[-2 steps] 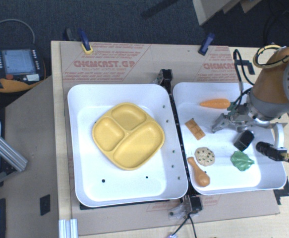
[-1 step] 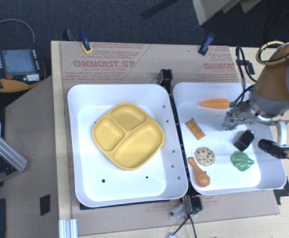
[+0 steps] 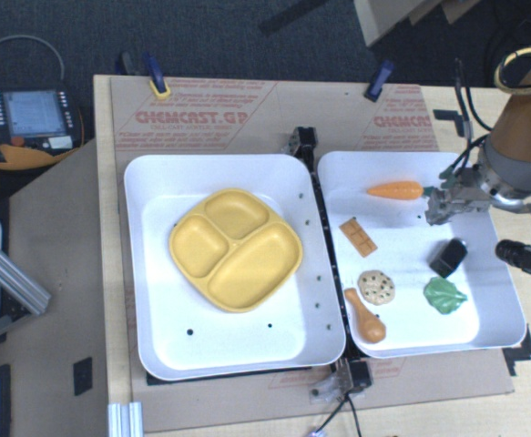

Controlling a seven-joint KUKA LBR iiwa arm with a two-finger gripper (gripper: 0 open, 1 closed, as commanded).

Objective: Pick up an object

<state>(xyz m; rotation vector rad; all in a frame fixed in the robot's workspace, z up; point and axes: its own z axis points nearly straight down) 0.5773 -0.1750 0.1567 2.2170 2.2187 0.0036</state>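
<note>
Nearest our camera, at the near rim of the right bin [image 3: 493, 335], lies a tan drumstick-shaped toy [image 3: 365, 317], with a speckled cookie [image 3: 375, 287] touching its upper end. We take the right bin as our landmark. Inside it, toward its far side, an orange carrot [image 3: 395, 190] rests crosswise; a small brown wafer bar [image 3: 358, 237] sits between the carrot and the cookie. A dark block [image 3: 447, 257] and a green leafy piece [image 3: 444, 295] lie close together near the bin's right wall. Beside this bin, to its left, the other bin [image 3: 147, 244] carries a yellow divided plate [image 3: 236, 248].

We judge the small things are scattered loosely and apart so that any one may be taken alone; none is yet lifted.

Our claw [image 3: 444, 204] hangs over the far right part of the right bin, just beside the carrot's thick end and above the dark block. We cannot tell how wide it stands, and we see nothing between its parts. The carrot looks the likeliest target, being closest.
</note>
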